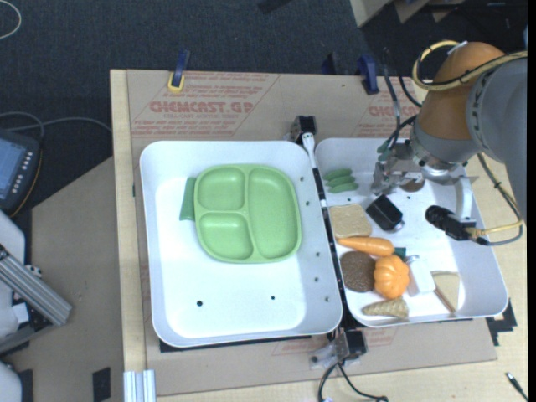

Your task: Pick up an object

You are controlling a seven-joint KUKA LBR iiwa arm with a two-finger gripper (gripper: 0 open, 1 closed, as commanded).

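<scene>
Carrot [366, 244] in bin; board [201, 105] "CHEMCAST"

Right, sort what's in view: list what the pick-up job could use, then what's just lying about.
For the job:
claw, over the right bin
carrot
orange pumpkin
bread slice
brown patty
green beans
black block

Just lying about:
green divided plate in the left bin
clamps on the board's far edge

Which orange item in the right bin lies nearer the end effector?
The carrot, long and lying flat beside the bread slice. The round pumpkin sits farther from the end effector.
</scene>
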